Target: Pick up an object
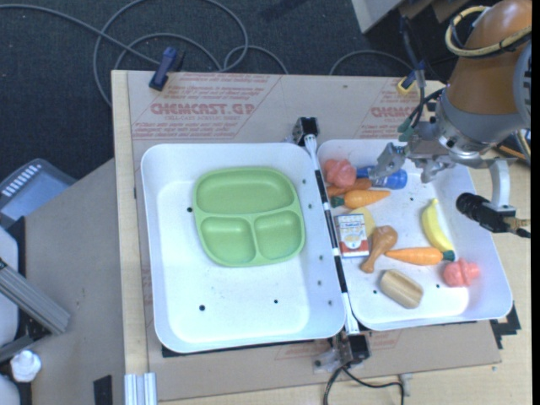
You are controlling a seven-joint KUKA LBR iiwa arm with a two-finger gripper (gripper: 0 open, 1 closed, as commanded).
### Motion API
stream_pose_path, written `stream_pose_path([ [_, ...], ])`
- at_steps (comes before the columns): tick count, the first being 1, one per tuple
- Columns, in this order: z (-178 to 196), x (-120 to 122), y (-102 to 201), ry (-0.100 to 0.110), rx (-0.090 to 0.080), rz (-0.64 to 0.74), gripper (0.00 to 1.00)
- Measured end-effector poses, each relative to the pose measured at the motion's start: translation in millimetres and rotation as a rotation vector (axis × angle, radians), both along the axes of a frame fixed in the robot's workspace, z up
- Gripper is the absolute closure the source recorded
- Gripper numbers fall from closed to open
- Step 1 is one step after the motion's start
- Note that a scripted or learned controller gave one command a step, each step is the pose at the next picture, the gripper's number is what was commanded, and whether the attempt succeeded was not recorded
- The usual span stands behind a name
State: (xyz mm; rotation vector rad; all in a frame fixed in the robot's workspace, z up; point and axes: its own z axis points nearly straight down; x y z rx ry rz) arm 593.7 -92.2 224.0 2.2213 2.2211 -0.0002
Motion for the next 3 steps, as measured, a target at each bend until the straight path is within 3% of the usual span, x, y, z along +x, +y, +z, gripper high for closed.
stream_pose_path([
  [1,-107,-31,-29,0.002,0.0,-0.001,0.0],
  [2,-140,-76,-10,0.002,0.001,-0.001,0.0],
  [3,-135,-9,0,-0.001,0.001,0.001,0.0],
])
